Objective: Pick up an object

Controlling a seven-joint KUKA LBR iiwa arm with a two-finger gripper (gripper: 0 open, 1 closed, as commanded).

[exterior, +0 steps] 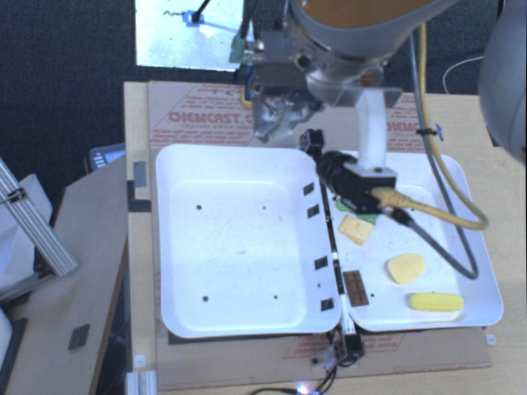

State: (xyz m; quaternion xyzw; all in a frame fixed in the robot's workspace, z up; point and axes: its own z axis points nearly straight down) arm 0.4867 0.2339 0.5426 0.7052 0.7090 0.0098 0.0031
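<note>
The right bin (482, 290) holds several small items: a pale yellow wedge (356, 229), a rounded yellow piece (405, 267), a long yellow object (436, 302) near the front rim, and a brown block (355, 287) by the divider. A green item (368, 216) peeks out from under the black cable mount. My gripper (276, 122) hangs beneath the grey wrist, over the far rim of the left bin (177, 167), well away from all these items. I see nothing in it.
The big grey arm body with its orange band (362, 6) covers the top middle. A white bracket with a black connector (360, 183) and a yellow cable (436, 216) hangs over the right bin's far left part. Black clips (321, 262) line the divider.
</note>
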